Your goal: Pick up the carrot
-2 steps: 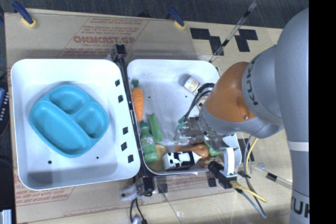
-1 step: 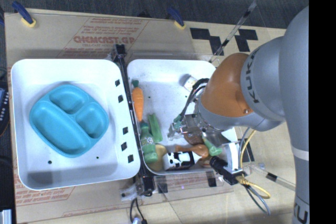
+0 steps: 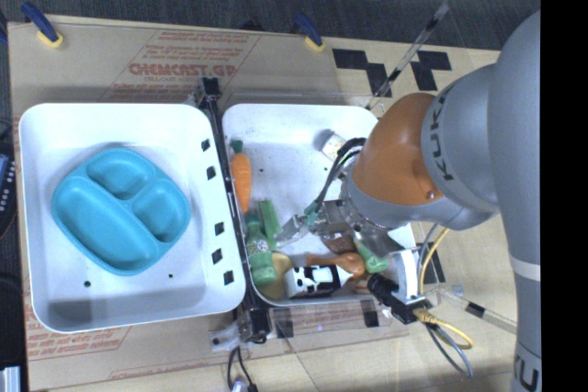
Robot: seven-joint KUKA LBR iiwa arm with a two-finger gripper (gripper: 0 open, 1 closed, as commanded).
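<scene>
The orange carrot (image 3: 241, 180) lies lengthwise against the left wall of the right bin (image 3: 294, 119), its green top end pointing to the far side. My gripper (image 3: 310, 221) hangs low over the middle of that bin, under the orange wrist band (image 3: 397, 162). It is to the right of the carrot and nearer the front, a short way off and not touching it. Nothing orange shows at the gripper. The arm hides much of the bin's right half.
Green toy vegetables (image 3: 265, 225) lie just in front of the carrot, with a black-and-white item (image 3: 317, 280), a brown piece (image 3: 346, 263) and another green piece (image 3: 375, 263) along the front wall. A small grey round thing (image 3: 327, 142) sits farther back. The left bin (image 3: 55, 128) holds a blue divided plate (image 3: 119, 208).
</scene>
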